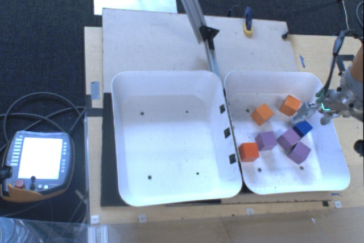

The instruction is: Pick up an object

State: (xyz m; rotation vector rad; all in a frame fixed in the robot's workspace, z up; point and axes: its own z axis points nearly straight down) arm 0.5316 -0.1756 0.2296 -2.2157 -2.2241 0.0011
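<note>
- Gripper (305,114) is reaching in from the right over the right bin (335,179); fingertips are hanging just above the blue cube (303,128). Whether it is spread or pressed together: cannot tell, and nothing is visibly pinched.
- Blue cube is sitting near the right bin's right side, touching or just beside one purple cube (288,138); two more purple cubes (300,152) (265,140) are lying close by.
- Three orange cubes (262,114) (290,104) (248,151) are resting farther left, apart from the cluster.
- Left bin (122,88) is playing no part.
- Handling judgement: cubes are looking small, light and stiff, flat-sided. Best hold is across two opposite free faces; the neighbouring purple cube is crowding the blue one, so a finger may be landing on it.
</note>
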